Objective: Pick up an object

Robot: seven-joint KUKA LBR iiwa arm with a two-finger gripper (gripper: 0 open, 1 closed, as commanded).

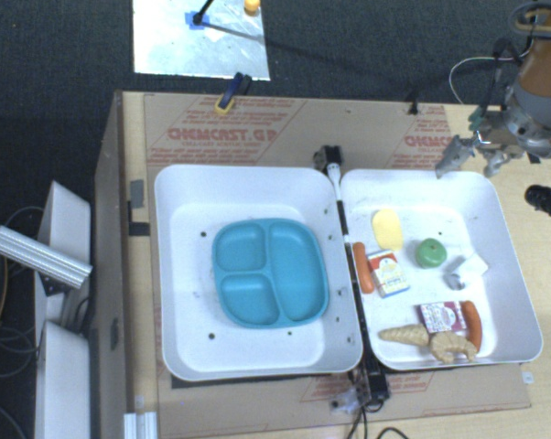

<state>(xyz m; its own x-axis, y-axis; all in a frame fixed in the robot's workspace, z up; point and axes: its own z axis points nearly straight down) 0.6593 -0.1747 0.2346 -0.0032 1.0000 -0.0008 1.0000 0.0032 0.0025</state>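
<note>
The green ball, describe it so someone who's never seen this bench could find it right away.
Look in the right bin, the one without the blue divided plate. Near the bin's middle, right of the yellow oval object, sits the green ball. It is the only green and only round thing there.

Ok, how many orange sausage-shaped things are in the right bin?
2: one long orange sausage lies along the right white bin's left wall; the shorter orange sausage sits near its front right corner. More may be hidden.
</note>
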